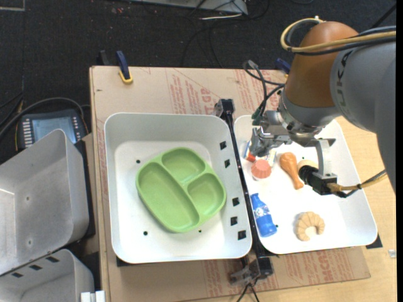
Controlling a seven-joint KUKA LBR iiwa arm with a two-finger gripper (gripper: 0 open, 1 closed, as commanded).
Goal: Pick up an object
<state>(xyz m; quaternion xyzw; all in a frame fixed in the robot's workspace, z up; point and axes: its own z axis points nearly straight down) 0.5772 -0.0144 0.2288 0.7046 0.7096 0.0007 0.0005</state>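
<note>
Tool (264,151) low in the right bin (352,231)
Can't tell its opening or grip; arm (340,74) reaches in above a pink cup (261,168).

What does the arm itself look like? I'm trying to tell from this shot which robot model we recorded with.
A thick grey arm with rounded links and a broad orange band above the wrist, partial dark lettering on its side. Black and pale cables loop around the wrist. Below sits a metallic grey gripper assembly with a black block trailing a cable.
</note>
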